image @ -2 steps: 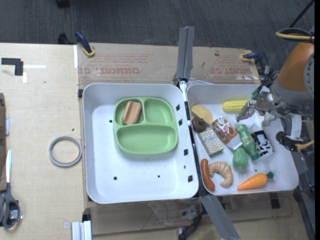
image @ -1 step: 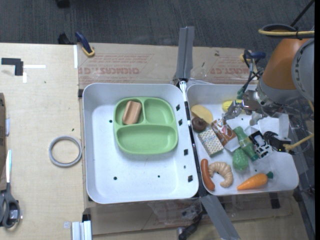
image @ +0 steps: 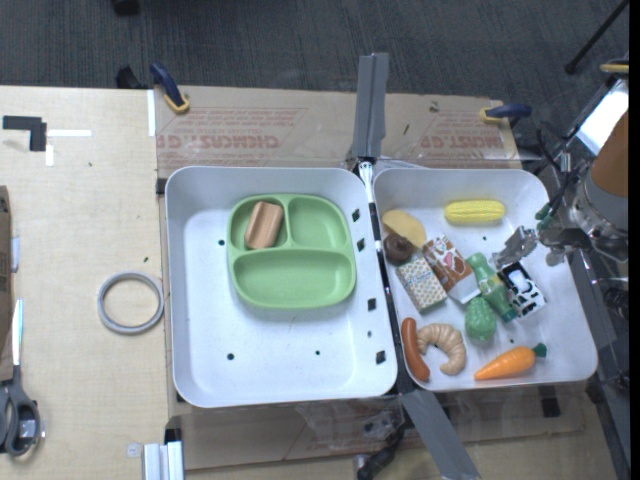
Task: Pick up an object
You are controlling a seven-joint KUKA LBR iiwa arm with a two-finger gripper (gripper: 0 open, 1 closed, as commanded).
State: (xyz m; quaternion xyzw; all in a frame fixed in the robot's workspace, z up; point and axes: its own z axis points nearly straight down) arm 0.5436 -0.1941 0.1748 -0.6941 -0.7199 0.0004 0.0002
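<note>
Phase: we approach | hand (image: 520, 243) above right bin (image: 560, 368), grip state: cannot tell | targets clustered: corn (image: 474, 211), carrot (image: 507, 363)

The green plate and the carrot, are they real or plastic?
The green plate looks like matte molded plastic: one even color, with rounded dividers. The carrot also looks like a plastic toy: smooth, bright orange with a slight shine. Neither can be told for sure from here.
</note>
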